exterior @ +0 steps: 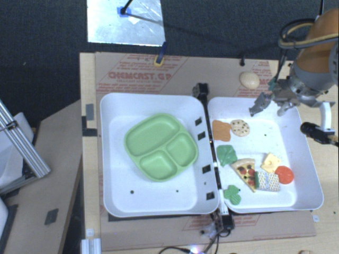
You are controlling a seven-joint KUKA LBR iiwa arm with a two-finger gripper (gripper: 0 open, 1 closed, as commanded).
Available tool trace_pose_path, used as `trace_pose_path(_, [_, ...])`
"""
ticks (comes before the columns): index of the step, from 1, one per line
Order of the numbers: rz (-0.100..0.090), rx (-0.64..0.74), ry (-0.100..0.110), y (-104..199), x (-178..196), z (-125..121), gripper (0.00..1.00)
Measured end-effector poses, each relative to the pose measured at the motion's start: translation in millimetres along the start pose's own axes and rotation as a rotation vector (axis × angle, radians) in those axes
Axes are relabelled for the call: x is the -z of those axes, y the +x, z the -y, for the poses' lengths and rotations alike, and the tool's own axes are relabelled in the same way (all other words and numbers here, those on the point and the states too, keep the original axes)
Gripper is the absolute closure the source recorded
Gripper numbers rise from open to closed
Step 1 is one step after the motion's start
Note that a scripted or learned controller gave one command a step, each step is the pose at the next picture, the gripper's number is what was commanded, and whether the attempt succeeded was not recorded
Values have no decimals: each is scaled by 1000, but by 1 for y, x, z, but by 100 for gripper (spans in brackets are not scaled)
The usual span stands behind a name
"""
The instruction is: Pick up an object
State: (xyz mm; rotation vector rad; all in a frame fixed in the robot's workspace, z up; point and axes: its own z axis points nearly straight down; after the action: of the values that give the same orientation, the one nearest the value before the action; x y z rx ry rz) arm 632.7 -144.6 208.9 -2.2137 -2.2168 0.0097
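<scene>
Over the far edge of the right bin the gripper hung with its two fingers spread apart and nothing between them. The grey arm, with its orange band uppermost, reached in from the right and bent downward at the wrist, so that the fingers pointed down and toward the bin's far left corner.

Possible objects for the pick all lay in the right bin. A cookie sat nearest the gripper, just beside a tan toast slice. Further forward lay a green leaf piece, a pizza slice, a yellow cheese wedge, a red round piece, a patterned block and a second small green piece. The pizza slice, patterned block, cheese wedge and red piece crowded together, apparently touching. The scatter appeared to be a loose spread meant to offer varied targets.

The left bin bore a green divided plate, seemingly set as a receiving place. A pale egg-shaped item rested on the bench beyond the bins, outside the working area.

Judged from this pose, the pick had not begun; the cookie looked the likeliest target, being closest and standing clear on most sides.
</scene>
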Motion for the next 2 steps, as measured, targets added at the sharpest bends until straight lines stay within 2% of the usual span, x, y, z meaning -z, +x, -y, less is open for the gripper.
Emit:
trace_pose_path(1, [2,2,-12,0,8,-3,0])
trace_pose_path(2, [3,0,-11,-6,-36,-6,0])
